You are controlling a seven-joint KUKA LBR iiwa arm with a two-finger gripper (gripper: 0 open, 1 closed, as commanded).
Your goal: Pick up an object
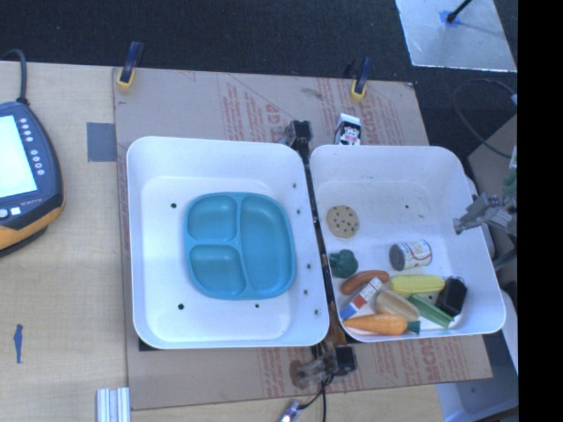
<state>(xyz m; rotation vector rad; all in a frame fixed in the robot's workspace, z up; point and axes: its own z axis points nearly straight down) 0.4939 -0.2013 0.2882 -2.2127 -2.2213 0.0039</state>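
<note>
Your gripper (466, 221) sits at the right bin's (387, 161) far right rim, holding nothing; finger spread possibly narrow, cannot tell. Candidates crowd the near edge: can (411, 254), corn (417, 284), carrot (382, 324). The isolated cookie (342, 221) gives finger clearance.

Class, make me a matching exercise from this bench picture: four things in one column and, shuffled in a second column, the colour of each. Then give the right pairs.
Things:
1. Divided plate in the left bin
2. Carrot at the front of the right bin
3. Corn cob
4. Cookie

Colours:
A. Yellow
B. Tan with dark specks
C. Light blue
D. Orange

Right pairs: 1-C, 2-D, 3-A, 4-B.
</note>
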